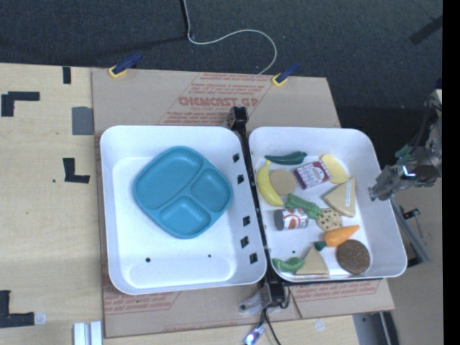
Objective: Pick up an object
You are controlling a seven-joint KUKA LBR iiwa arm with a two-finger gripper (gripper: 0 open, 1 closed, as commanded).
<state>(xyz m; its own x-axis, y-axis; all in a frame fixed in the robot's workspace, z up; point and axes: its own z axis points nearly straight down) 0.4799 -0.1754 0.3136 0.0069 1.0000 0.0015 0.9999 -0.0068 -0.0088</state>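
Nothing is picked up yet. The gripper (384,184) hangs at the right bin's (374,149) outer rim; I cannot tell its state. The toy food (309,210) lies inside, untouched.

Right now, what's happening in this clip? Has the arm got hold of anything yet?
Nothing is held yet. The arm's pincer sits at the right edge of the shallow white right-hand bin, beside its rim rather than over the toys. That bin holds a pile of toy food, including a yellow plastic banana, an orange toy carrot and a round brown cookie. The shallow white left-hand bin holds a blue three-compartment plate, untouched.
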